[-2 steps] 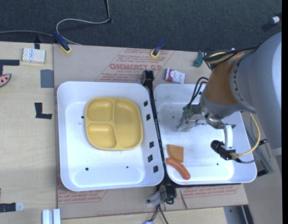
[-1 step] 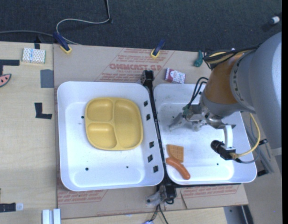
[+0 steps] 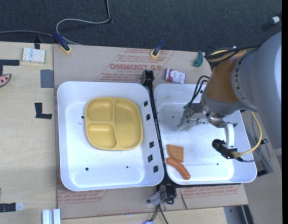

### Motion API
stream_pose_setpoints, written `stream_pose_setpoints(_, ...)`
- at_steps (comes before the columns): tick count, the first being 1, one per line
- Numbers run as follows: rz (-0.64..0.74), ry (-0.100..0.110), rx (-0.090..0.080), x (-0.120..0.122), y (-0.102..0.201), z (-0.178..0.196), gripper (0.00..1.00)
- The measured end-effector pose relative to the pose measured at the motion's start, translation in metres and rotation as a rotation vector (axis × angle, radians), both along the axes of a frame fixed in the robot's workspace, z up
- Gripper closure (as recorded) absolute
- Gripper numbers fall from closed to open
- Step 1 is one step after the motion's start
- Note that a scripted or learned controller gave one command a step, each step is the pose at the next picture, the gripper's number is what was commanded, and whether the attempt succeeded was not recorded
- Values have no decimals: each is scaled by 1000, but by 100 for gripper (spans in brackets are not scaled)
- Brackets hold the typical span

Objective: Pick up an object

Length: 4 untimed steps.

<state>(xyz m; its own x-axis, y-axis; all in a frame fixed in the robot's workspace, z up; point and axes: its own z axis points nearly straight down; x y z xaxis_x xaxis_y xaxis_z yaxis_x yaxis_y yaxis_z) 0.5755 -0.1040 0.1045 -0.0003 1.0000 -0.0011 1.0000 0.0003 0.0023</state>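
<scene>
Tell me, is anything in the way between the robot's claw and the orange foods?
Nothing visible. The gripper is over the right bin; bare white floor separates it from the waffle piece and hot dog nearer the camera.

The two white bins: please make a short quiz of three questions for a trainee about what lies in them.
1. True or false: the yellow divided plate lies in the left bin.
2. Which bin holds the orange waffle piece and the hot dog? A) left B) right
3. Fill in: the gripper is over the ____ bin.

Key: 1 true; 2 B; 3 right.
</scene>
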Motion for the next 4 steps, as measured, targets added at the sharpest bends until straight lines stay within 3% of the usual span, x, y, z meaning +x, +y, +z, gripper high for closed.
stream_pose_setpoints(1,0,0,0,0,0,0,0)
stream_pose_setpoints(2,0,3,1,14,7,-19,0)
stream_pose_setpoints(3,1,0,1,15,7,-9,100)
stream_pose_setpoints(4,1,-1,1,15,7,-9,0)
